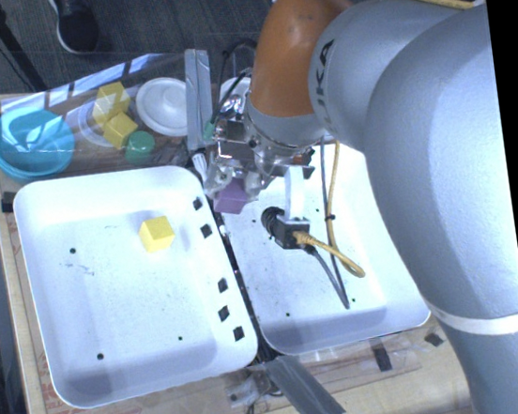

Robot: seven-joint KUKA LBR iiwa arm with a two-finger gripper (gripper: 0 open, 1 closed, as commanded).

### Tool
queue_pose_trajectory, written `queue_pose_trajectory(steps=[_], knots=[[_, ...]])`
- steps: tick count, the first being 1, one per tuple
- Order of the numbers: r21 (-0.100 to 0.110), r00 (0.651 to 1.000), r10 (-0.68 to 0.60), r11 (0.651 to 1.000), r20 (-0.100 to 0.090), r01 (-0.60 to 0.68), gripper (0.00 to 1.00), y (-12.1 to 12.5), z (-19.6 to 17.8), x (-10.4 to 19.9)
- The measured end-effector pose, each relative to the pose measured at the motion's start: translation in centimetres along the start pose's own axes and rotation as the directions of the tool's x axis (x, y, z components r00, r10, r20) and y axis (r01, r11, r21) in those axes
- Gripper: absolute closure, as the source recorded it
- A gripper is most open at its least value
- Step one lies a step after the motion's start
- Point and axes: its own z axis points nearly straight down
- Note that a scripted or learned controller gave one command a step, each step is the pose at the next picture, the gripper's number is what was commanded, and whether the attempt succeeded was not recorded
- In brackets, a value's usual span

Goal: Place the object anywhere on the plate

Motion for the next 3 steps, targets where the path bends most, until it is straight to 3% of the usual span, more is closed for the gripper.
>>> queue_pose_trajectory(steps=[1, 2, 3], knots=[[-0.008, 1.0, -0.011, 1.0, -0.001, 0.011, 1.0, 2.7, -19.9, 4.9], [0.002, 0.998, 0.056, 0.998, 0.002, -0.056, 1.0, -1.3, -6.4, 6.8], [-0.004, 1.0, -0.012, 1.0, 0.0, 0.012, 1.0, 2.6, -19.8, 10.6]])
